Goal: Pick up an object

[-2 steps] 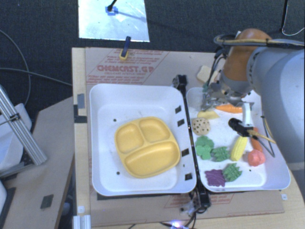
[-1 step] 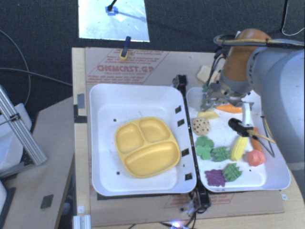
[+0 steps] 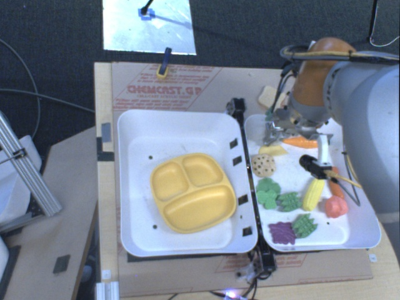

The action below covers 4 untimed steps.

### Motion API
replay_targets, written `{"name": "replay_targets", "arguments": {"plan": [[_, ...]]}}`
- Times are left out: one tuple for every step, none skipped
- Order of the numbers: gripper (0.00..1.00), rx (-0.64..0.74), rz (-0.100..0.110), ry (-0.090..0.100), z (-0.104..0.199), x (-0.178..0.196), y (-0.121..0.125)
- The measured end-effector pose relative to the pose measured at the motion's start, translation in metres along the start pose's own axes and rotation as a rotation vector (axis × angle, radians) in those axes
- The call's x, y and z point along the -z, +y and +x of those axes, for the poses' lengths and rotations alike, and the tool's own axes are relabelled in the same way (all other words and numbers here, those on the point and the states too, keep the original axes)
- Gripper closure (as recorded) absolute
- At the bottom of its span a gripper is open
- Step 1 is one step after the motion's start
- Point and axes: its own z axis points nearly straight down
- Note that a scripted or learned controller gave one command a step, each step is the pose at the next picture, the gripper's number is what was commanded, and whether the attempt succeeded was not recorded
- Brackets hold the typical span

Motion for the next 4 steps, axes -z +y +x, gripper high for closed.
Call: {"name": "replay_targets", "arguments": {"plan": [[1.00,0.000,0.000,0.000,0.001,0.000,0.000],[1.00,-0.006,-0.001,0.000,-0.011,0.000,0.000],[1.00,-0.001,0.000,0.000,0.002,0.000,0.000],[1.00,-0.003,0.001,0.000,0.000,0.000,0.000]]}}
